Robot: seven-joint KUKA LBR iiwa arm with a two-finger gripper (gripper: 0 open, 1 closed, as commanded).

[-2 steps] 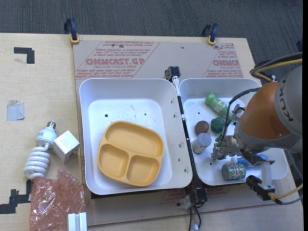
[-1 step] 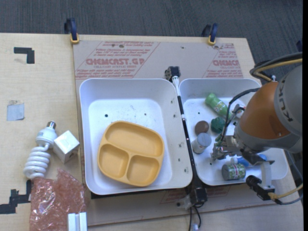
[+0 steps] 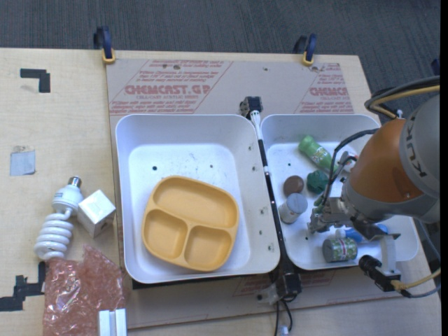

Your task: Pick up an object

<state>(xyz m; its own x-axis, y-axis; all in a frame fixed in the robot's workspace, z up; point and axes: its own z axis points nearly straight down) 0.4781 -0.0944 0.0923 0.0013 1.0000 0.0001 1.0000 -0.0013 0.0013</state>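
Well left of the gripper (image 3: 323,219) lies the yellow divided tray (image 3: 190,222) in the other bin, while the arm (image 3: 383,173) hangs low over the right bin (image 3: 280,128), seemingly choosing among clutter: green bottle (image 3: 315,152) beyond, small can (image 3: 341,249) just below, grip state unclear.

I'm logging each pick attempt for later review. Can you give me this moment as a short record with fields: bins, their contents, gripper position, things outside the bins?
left bin: yellow three-compartment tray
right bin: green bottle, brown disc, dark green round object, grey-capped small container, green-labelled can lying on its side
gripper: low in the right bin, between the grey-capped container and the can; no object seen between its fingers
bench left of the bins: spiral light bulb, white cube, pink plastic wrap
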